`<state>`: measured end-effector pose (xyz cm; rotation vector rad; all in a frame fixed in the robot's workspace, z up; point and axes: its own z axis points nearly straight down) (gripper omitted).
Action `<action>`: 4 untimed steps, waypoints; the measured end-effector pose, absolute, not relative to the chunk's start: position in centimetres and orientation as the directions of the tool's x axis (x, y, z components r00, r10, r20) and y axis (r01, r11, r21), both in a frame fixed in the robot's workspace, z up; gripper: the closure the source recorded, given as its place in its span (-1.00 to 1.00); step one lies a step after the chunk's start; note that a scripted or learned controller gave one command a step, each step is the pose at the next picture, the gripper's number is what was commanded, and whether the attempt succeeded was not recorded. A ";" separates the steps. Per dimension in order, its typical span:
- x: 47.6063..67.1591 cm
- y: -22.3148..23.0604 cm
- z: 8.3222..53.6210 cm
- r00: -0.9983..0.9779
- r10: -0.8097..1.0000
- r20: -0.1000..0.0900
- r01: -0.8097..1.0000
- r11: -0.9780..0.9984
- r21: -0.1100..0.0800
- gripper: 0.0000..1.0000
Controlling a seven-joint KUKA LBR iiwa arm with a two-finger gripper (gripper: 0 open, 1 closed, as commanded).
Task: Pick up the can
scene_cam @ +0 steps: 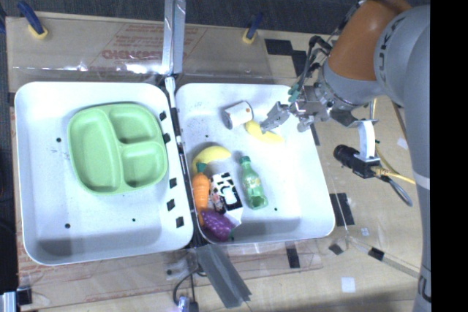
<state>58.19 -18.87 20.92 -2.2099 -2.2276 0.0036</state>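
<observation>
The can (238, 114) is a small pale cylinder lying on its side near the back of the right bin (307, 179). My gripper (290, 118) hangs over the bin's back right part, to the right of the can and apart from it. Its two fingers are spread open with nothing between them. The left fingertip (276, 115) is just above a small yellow fruit (262, 132) that lies between the gripper and the can.
Toward the right bin's front left lie a yellow lemon (212, 155), a carrot (201, 188), a green bottle (253, 184), a black-and-white box (225, 192) and purple grapes (217, 224). The left bin (36, 157) holds a green divided plate (121, 147).
</observation>
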 end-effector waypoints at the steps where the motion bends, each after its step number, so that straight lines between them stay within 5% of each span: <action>1: 63.4 -15.4 11.5 -0.066 0.998 -0.001 0.998 0.066 0.000 -1.00; 2: 65.7 -10.0 9.3 0.070 0.998 0.000 0.998 -0.070 0.000 -1.00; 3: 65.8 -9.8 10.3 0.063 0.998 0.000 0.998 -0.063 -0.001 1.00; 4: 64.4 -2.7 19.2 0.229 0.973 0.000 0.973 -0.229 -0.003 1.00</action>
